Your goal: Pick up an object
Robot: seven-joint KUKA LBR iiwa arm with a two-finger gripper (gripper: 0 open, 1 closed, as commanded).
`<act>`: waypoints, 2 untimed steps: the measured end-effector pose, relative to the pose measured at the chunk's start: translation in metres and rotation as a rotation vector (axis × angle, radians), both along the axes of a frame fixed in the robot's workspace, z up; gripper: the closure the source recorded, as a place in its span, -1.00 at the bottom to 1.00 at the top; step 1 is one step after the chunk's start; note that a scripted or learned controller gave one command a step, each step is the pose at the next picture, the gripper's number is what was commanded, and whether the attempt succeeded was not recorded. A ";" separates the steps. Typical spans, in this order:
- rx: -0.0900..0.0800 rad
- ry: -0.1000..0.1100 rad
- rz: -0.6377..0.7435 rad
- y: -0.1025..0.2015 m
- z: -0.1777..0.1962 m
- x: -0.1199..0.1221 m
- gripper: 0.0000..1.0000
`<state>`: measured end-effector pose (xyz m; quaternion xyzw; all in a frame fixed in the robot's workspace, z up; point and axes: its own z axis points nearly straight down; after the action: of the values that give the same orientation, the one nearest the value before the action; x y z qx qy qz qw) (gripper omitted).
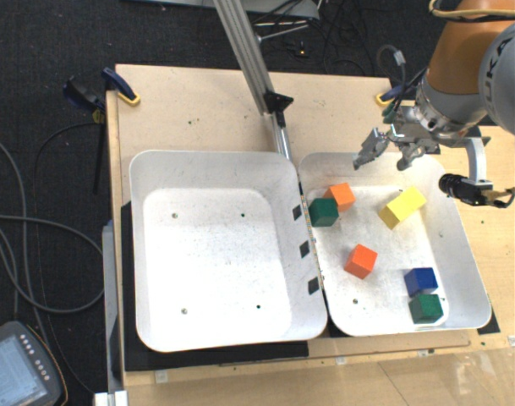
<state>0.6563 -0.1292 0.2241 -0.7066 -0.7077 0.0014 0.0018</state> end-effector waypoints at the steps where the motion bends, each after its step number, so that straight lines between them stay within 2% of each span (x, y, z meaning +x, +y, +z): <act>1: -0.001 -0.003 0.001 0.000 0.003 0.000 -1.00; 2: -0.001 0.001 -0.002 -0.002 -0.046 -0.009 -1.00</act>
<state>0.6470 -0.1309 0.1776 -0.7074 -0.7068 0.0018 0.0018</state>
